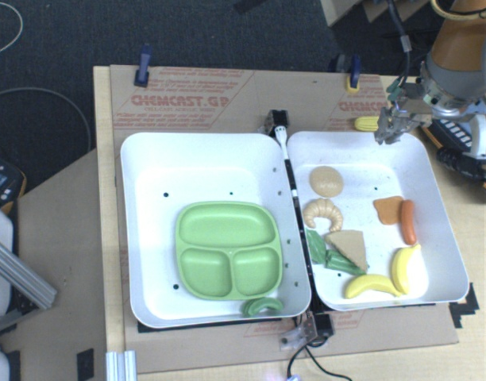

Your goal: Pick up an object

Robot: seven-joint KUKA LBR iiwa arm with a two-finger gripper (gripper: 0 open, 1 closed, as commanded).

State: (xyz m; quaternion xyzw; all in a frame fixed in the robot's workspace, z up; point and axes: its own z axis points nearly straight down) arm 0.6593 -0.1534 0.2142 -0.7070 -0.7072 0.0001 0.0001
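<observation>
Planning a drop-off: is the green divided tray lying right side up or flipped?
Right side up: the green tray shows three recessed compartments facing the camera, flat in the left bin.

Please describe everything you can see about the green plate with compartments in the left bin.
The light green divided plate looks like smooth matte plastic, rounded-rectangular, with a raised rim. It has three compartments: one wide section across the far side and two smaller ones on the near side. It lies flat and right side up on the floor of the left shallow white bin, toward the near half. A small green ring-shaped object lies just beside its near right corner; whether they touch is unclear.
</observation>
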